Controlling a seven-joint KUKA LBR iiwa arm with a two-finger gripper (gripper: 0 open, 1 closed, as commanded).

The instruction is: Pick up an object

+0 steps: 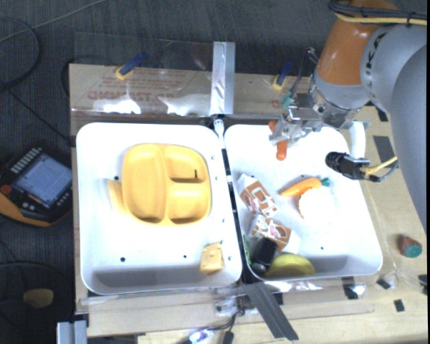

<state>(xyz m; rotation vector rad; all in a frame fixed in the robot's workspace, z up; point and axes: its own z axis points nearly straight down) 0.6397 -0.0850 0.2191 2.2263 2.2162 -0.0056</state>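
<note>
Two white bins sit side by side on the desk (82, 99); all positions below are given relative to the right bin (358, 228).

Near corner of that bin: a yellow-green fruit (290, 266) beside a dark object (261, 251), with patterned packets (261, 205) stacked just beyond them along the wall shared with the left bin.

Mid-bin: a carrot (301, 186), its long axis running left-right with a slight upward tilt toward the right, touching a white object (317, 205).

Far edge: the tool (287, 131) hangs over the bin's far part with a small orange piece (281, 150) at its tip. Whether the tool is spread, pressed together or pinching that piece cannot be told.

Judgement: the carrot is the likeliest target. It lies nearer the camera than the tool, slightly right, so the tool must travel toward the bin's middle and descend.
</note>
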